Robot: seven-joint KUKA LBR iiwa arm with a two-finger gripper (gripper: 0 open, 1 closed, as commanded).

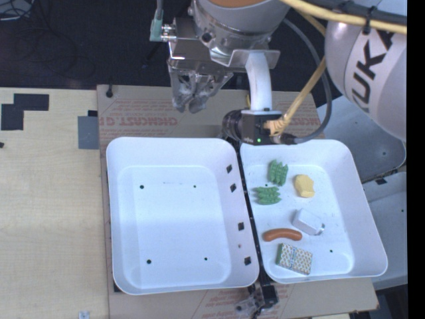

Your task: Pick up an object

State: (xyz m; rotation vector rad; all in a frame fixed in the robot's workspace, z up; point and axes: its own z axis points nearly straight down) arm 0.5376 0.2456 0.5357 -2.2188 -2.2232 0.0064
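Nearest the lens, the gripper [191, 100] hangs high above the bins, fingers together on nothing, while a sausage [281, 234] waits among toys in the right bin [362, 244].

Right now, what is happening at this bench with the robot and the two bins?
The grey arm's tool hangs above the far edge of the left bin, with nothing visible in it. All the objects lie in the right bin: two green pieces, a yellow piece, a white block, a sausage and a patterned packet. Nothing is picked up yet.
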